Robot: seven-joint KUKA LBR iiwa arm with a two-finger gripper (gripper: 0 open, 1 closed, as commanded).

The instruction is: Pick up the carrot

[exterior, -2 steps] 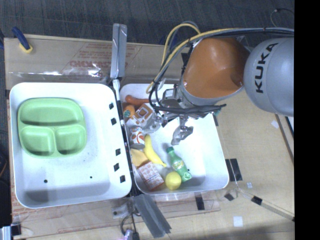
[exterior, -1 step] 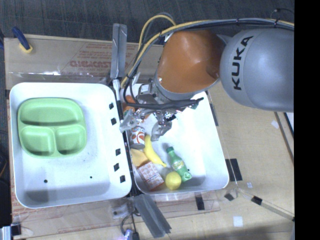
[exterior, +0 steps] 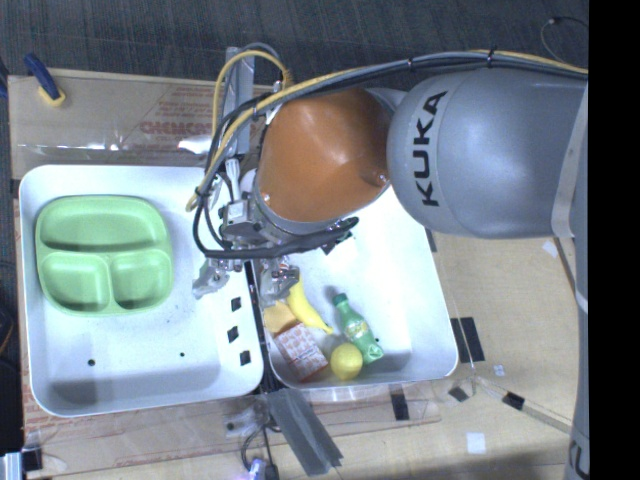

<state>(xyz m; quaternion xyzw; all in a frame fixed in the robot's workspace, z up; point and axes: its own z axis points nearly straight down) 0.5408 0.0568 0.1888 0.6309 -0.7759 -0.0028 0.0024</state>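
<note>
The left bin (exterior: 60,388) holds a green three-compartment tray (exterior: 103,253) in its far-left part, lying flat. Just right of the tray, over the strip where the two bins meet, the gripper (exterior: 238,273) hangs beneath the arm's orange band (exterior: 320,158); whether it is open or closed, or has hold of anything, cannot be told, since cables and the wrist hide it. In the right bin (exterior: 430,348), near its near-left corner, lie a banana (exterior: 303,306), a yellow block (exterior: 280,318), a red-and-white packet (exterior: 300,350), a lemon (exterior: 346,361) and a small green bottle (exterior: 356,328), clustered and touching. No carrot can be made out; the arm covers much of this bin.
</note>
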